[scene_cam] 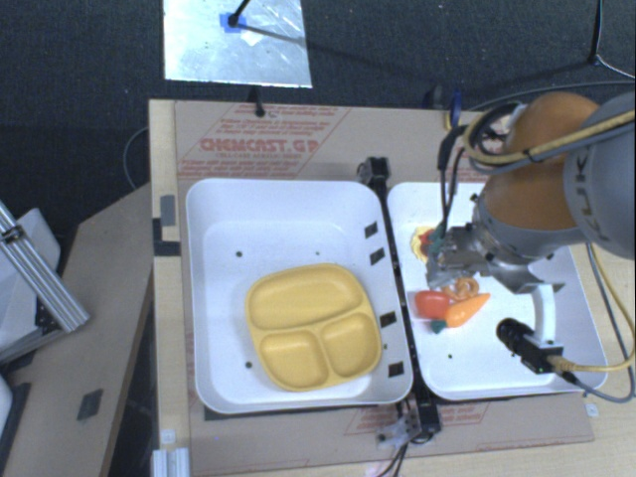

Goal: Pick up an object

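So far nothing lifted: we see gripper (pixel 459 266) low over toy carrot (pixel 467 310) near right bin (pixel 497 381) left wall; finger state we cannot tell; grasp and lift remain.

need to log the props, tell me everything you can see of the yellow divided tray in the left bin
The yellow plastic-looking divided tray lies flat, right side up, on the floor of the left white bin, toward its front right part and turned at a slant to the walls. It has rounded corners, a raised rim and three compartments: one long one at the back, two smaller ones in front. Nothing lies in the compartments. Only the bin floor touches it.
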`<state>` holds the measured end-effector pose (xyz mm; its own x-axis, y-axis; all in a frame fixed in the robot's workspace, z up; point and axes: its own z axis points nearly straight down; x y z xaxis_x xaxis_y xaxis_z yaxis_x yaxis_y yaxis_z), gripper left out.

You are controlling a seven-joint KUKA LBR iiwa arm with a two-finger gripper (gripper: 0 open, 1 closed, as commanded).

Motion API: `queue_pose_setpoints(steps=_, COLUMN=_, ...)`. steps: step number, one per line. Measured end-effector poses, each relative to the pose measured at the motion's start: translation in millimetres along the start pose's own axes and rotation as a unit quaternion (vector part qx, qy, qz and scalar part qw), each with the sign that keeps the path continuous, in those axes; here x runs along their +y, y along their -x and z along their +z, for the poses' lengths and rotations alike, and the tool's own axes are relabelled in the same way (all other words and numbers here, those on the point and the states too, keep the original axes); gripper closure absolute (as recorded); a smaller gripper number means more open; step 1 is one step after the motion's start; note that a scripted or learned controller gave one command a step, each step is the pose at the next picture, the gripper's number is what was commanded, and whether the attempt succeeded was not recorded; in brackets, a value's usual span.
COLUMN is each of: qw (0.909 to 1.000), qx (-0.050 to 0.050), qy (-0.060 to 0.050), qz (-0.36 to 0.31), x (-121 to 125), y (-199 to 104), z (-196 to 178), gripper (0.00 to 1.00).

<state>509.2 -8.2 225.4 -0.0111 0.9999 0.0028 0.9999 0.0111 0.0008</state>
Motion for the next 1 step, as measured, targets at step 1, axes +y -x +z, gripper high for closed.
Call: queue_pose_setpoints(steps=1, qw=1.0000, qx=0.000, qy=0.000, qz=0.000, x=1.1, y=-45.7, z=6.9, gripper=1.00)
